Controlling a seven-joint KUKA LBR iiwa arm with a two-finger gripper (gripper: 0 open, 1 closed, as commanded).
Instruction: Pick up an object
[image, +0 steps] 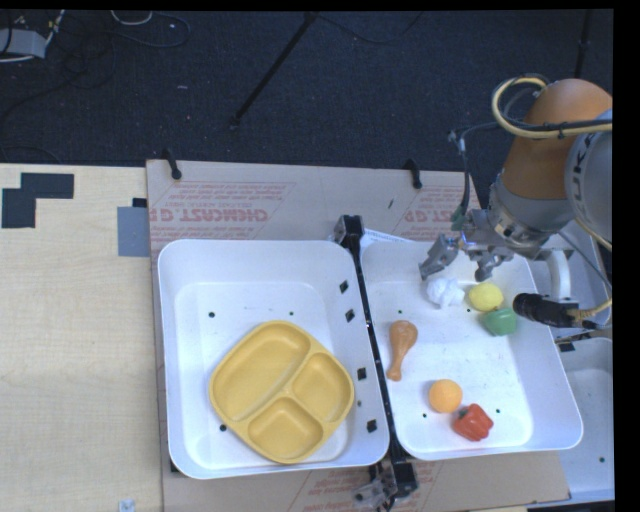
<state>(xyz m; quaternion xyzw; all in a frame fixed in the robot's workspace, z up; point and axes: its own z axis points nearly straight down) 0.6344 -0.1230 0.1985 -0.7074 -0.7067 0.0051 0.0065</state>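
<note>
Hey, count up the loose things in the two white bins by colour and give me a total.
Yellow: 2, the divided plate and the lemon
Orange: 1, the ball
Red: 1, the pepper
Green: 1, the round piece
Tan: 1, the drumstick
White: 1, the crumpled lump
Total: 7

The arm (560, 150) is cut off by the right edge. The gripper (462, 262) covers part of a white lump (445, 291) whose kind is unclear. The red print on the cardboard (300, 205) is partly hidden by the bins (262, 262).
</note>
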